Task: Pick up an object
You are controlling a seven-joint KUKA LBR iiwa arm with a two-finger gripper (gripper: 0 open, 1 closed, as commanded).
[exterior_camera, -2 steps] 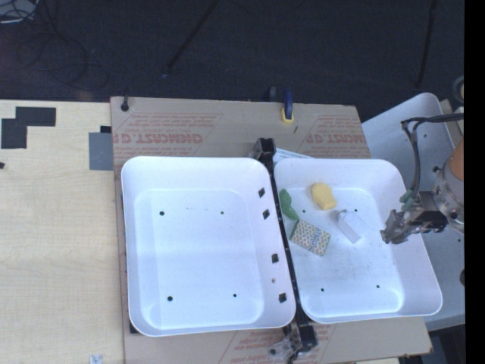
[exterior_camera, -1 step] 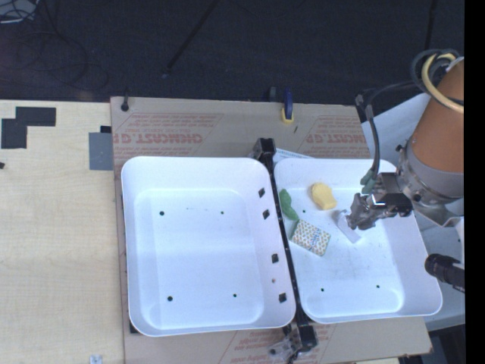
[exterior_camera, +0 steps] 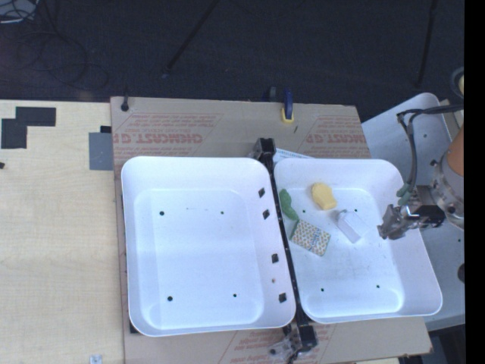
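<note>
We see the gripper [exterior_camera: 392, 226] over the right edge of the right bin [exterior_camera: 413, 279], reaching in from the right; we cannot tell how it is set, since it is small and blurred. Nothing visible sits in its grasp. In that bin lie four things, grouped toward its upper left: a yellow block [exterior_camera: 324, 196], a small clear piece [exterior_camera: 348, 226] just below and right of it, a patterned packet [exterior_camera: 311, 237] near the middle divider, and a green object [exterior_camera: 288, 204] against the left wall. The left bin [exterior_camera: 136, 241] sits beside it on the table [exterior_camera: 53, 241].
</note>
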